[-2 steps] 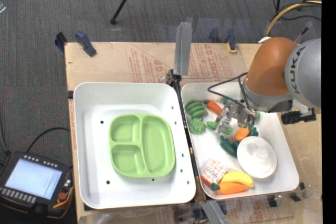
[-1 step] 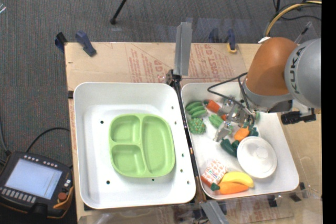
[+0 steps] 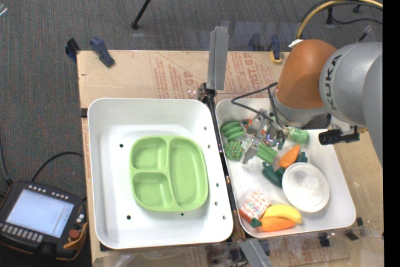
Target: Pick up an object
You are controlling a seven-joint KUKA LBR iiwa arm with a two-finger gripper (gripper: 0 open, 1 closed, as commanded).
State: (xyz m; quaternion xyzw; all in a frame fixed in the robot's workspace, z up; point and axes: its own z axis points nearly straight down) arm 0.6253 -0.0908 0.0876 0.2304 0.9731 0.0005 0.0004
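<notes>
My gripper (image 3: pixel 253 146) is low in the right bin (image 3: pixel 342 200), at its back left part, among a cluster of green toy foods. A ribbed green vegetable (image 3: pixel 232 129) and a round knobbly green piece (image 3: pixel 234 149) lie just to its left. A light green piece (image 3: pixel 267 154) touches or lies right beside it on the right. An orange carrot (image 3: pixel 289 156) and a dark green item (image 3: pixel 273 174) sit a little further right. I see nothing lifted off the bin floor.
A white bowl (image 3: pixel 305 187), a yellow banana (image 3: pixel 282 213) and a small printed packet (image 3: pixel 255 204) occupy the right bin's front. The left bin (image 3: pixel 100 134) holds a green divided plate (image 3: pixel 169 173). A grey upright post (image 3: pixel 218 59) stands behind the bins' shared wall.
</notes>
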